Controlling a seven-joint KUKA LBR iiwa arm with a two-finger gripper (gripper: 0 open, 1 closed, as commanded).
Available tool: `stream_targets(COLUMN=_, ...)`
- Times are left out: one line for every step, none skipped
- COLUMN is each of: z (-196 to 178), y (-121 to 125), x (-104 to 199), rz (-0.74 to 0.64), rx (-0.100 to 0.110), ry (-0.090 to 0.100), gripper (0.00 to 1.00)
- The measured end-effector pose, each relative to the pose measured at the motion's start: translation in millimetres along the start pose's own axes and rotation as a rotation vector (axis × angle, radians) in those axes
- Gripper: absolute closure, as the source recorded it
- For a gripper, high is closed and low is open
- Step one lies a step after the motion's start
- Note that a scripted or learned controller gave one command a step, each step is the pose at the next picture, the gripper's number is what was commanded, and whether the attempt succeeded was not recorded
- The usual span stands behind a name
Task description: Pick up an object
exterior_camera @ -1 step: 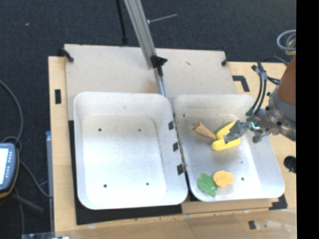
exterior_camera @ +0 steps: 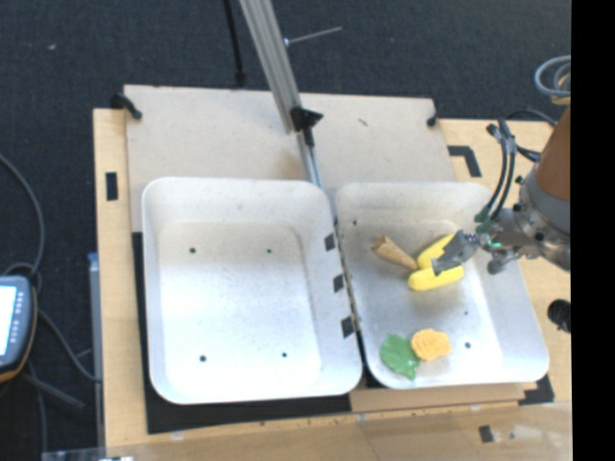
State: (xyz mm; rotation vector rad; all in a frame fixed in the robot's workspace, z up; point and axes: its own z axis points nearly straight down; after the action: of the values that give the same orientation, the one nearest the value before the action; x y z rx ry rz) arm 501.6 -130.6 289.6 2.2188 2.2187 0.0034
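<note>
Jaws of the grey two-finger gripper (exterior_camera: 459, 251) are seen low over the right-hand shallow white bin (exterior_camera: 500, 344), reaching in from the counter's right edge; whether they are wide or narrow cannot be told, as the dark tips merge with the objects beneath them. The tips are set against two yellow banana-shaped plastic pieces (exterior_camera: 434, 265), which lie one above the other near the middle of the right bin, toward its right wall. It cannot be told whether either yellow piece is held between the jaws or merely touched. Just beside the yellow pieces, on their left, a small tan cone-shaped object (exterior_camera: 393, 252) is laid on the bin floor with its point toward the far left. Near the bin's front edge, a round orange ridged object (exterior_camera: 431, 344) is placed touching a green leaf-shaped piece (exterior_camera: 399, 354) on its left. The left-hand shallow white bin (exterior_camera: 240, 286) is set flush against the right one on the pale wooden counter (exterior_camera: 384, 128). A slanted aluminium camera post (exterior_camera: 274, 51) is fixed at the counter's far edge, between the two bins.
</note>
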Motion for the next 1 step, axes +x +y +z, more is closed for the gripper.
stream_targets(z=59.8, y=4.6, x=-6.7, rz=0.001, rx=0.007, ry=0.000, gripper=0.00)
